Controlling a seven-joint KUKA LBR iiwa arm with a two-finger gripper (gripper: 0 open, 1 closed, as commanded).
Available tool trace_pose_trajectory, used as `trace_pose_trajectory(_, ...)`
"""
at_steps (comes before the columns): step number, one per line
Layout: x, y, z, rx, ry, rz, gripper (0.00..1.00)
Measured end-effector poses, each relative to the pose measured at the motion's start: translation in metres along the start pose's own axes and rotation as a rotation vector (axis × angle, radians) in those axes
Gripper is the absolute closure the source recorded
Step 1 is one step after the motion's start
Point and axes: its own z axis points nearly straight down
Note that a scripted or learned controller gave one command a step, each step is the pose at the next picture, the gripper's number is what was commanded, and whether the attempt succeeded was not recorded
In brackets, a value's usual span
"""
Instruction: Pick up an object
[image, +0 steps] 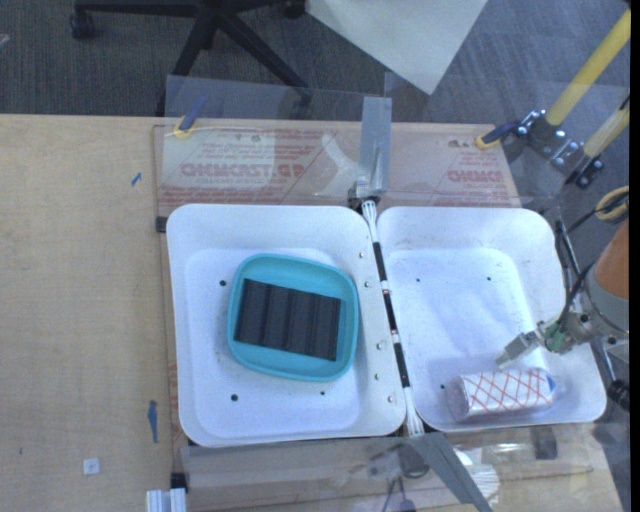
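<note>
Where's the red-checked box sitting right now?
The red-checked box lies on its side in the right bin, at its near right corner, just below the gripper.

Lighting even and bright, diffuse from overhead. White bins (270, 225) near blown out, little surface detail. Shadows soft and short: faint one under the teal tray (292, 316), another under the box (503, 391) in the right bin. Clear sheet (300, 165) behind the bins gives pale glare, washes out the red print. Worktop (75, 300) evenly lit, no hotspots. Overall soft focus, low resolution; fine edges smeared. Pincer (535, 341) blurred, details unreadable. Floor at top darker. Slight slant, no obvious edge warping.
</note>
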Motion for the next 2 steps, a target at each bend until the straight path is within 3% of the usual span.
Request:
trace_pose_trajectory(1, 0.006, 0.002, -0.004, 0.000, -0.001, -0.022, 0.00)
trace_pose_trajectory(2, -0.028, -0.010, -0.026, -0.002, -0.004, 0.376, 0.00)
